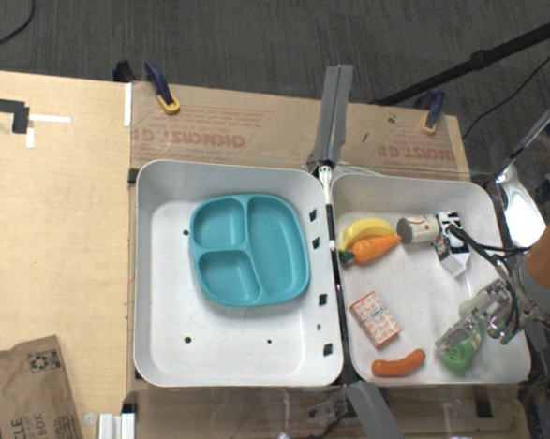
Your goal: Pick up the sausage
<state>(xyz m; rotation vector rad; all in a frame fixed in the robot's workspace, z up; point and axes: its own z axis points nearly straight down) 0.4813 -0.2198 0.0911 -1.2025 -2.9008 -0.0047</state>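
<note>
The sausage [398,364], a short orange-red link, lies near the front edge of the right bin [420,294], left of its front right corner. My gripper [467,332] hangs low at the bin's right side, roughly 70 pixels to the right of the sausage and slightly farther back. It sits over a green item [457,356] and partly covers it. The sausage lies apart from the gripper, with nothing touching it.
The right bin also holds a banana [366,231], a carrot [371,249], a small bottle [419,228] with a white tag, and a pink patterned box [375,318]. A teal divided plate [250,250] rests in the left bin [158,281]. A raised divider separates the bins.
</note>
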